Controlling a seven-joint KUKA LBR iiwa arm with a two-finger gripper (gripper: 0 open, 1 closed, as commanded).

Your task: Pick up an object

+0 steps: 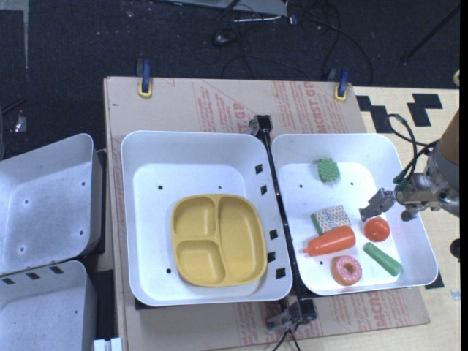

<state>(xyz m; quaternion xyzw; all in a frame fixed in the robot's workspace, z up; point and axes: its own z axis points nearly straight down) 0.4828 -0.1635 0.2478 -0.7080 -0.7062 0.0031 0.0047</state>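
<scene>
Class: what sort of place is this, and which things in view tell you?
Probably a robotics lab: a robot gripper over white bins clamped to a board, toy food such as a carrot, and loose cables on dark floor.

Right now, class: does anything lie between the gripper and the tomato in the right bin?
Nothing visible does. The gripper hangs just up and left of the tomato, with bare bin floor between them. The carrot and sponge lie further left, the cucumber below; none is in the path.

Tray (219,240) in left bin (139,196); toys (five) in right bin (380,152).
</scene>
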